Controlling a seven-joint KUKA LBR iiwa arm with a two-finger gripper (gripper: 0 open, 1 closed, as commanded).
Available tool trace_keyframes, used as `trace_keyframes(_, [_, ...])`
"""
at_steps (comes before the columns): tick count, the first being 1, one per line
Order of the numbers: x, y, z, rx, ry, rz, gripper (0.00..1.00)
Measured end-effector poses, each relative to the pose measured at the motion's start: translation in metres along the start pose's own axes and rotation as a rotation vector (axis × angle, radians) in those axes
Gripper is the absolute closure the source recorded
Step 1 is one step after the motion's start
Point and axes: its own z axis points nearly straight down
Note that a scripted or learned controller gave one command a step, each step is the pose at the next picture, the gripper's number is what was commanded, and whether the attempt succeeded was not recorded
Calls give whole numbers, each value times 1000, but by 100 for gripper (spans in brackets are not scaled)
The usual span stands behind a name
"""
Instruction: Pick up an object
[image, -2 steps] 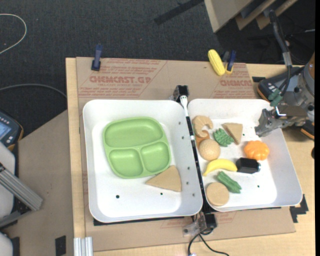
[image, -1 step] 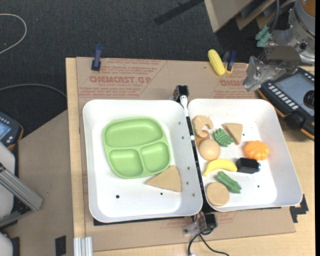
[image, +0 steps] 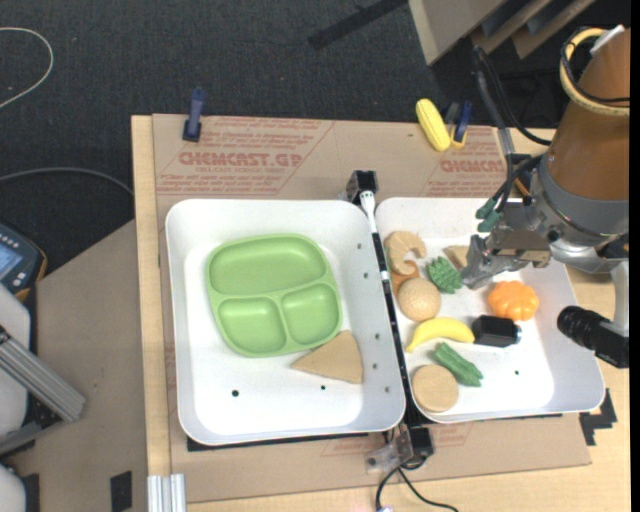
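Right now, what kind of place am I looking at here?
Probably a robotics lab test bench: a robot arm reaches over two white bins clamped to a protective board, toy food such as a banana fills one, and cables trail across dark carpet.

bright even light, soft shadows

red "chemcast" print, twice, on the brown board (image: 250, 150).

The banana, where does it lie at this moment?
The banana lies in the right bin, near its middle. The black block is just to its right, the round bread roll just above it and the green pickle just below it.
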Motion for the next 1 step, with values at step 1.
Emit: trace_keyframes(1, [85, 38, -43, -25, 2, -14, 100])
